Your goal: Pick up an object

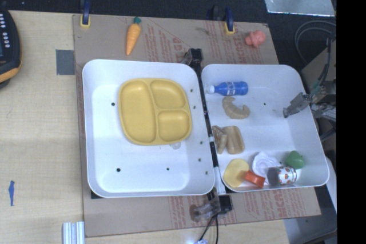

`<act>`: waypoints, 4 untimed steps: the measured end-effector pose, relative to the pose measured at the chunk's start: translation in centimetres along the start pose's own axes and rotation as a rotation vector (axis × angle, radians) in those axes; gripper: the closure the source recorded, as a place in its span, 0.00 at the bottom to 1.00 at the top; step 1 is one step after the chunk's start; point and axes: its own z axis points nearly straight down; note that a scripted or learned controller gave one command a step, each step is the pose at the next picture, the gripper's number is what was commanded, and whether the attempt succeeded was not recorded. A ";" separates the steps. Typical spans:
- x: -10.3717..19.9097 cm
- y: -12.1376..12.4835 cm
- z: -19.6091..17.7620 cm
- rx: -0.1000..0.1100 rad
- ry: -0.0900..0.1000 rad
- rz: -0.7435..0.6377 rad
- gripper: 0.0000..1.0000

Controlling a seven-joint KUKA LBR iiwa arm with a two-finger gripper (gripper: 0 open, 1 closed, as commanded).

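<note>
while the gripper hangs over the right edge of the right bin, gripping nothing, whether its fingers stand wide or narrow cannot be told. the bin holds a blue bottle, two tan pieces, a yellow lid, a can and a green ball. the left bin holds a yellow divided plate; a toy carrot lies on the bench.
</note>
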 end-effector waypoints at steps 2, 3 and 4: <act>10.3 -5.5 14.2 0.007 0.005 -0.006 0.00; 8.8 3.1 6.6 -0.012 -0.003 -0.003 0.00; 9.3 -0.2 14.2 0.008 0.002 0.001 0.00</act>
